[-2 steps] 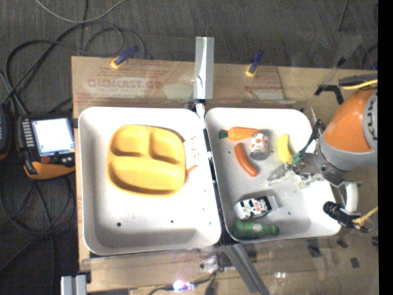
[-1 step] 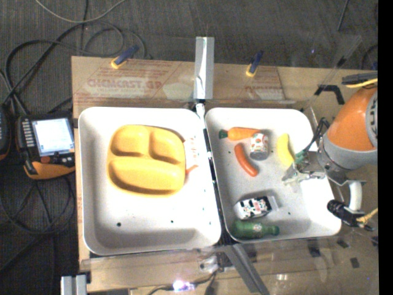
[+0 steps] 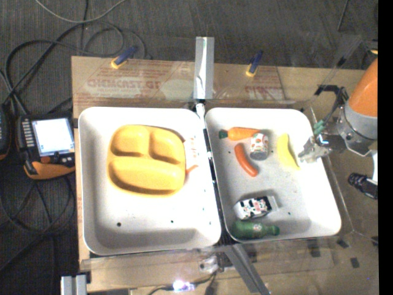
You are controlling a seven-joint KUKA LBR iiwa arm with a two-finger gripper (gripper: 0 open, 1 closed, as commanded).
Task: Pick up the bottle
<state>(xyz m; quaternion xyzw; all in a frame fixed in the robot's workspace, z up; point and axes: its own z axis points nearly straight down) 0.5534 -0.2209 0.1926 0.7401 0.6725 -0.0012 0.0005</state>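
Camera view, from above: two white bins sit side by side on the desk. Landmark: the right bin (image 3: 319, 183). A green bottle (image 3: 255, 229) lies on its side at that bin's near edge, just below a small black-and-white carton (image 3: 253, 206). Farther back lie a carrot (image 3: 241, 133), a small can (image 3: 259, 144), a red sausage (image 3: 245, 160) and a yellow banana (image 3: 286, 152). The pincer (image 3: 309, 152) hovers at the bin's right rim beside the banana, grasping nothing visible; whether released or clenched I cannot tell. A yellow divided tray (image 3: 148, 159) fills the left bin (image 3: 92, 226).
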